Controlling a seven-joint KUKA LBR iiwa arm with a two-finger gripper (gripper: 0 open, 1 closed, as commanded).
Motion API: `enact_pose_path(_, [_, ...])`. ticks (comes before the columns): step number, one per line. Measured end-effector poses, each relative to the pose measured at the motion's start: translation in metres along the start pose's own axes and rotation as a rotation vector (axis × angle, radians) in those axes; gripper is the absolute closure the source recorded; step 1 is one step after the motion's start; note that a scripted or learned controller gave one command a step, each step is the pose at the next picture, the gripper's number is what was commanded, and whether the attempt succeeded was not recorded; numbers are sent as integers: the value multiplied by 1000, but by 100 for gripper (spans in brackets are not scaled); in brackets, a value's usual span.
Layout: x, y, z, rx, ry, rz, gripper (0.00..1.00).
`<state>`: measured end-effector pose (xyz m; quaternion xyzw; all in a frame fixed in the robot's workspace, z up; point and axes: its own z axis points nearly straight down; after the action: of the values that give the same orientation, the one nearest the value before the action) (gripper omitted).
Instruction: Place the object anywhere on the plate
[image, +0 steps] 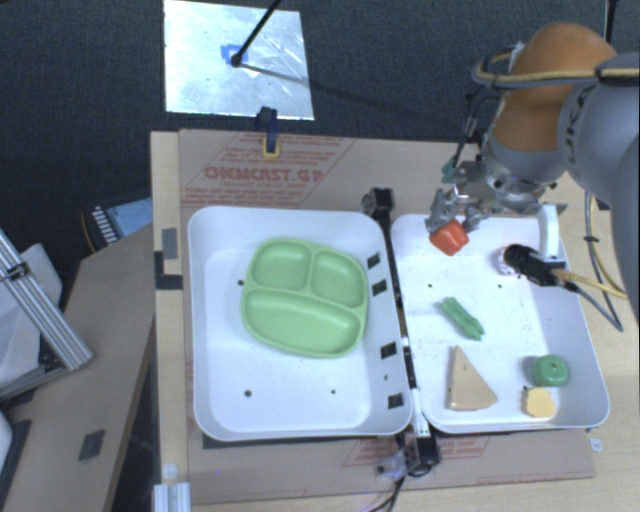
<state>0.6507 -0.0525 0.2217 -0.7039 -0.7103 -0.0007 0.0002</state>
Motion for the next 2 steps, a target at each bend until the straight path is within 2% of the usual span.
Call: enact_pose_path(2, [105,-7,13,0,0,0,100])
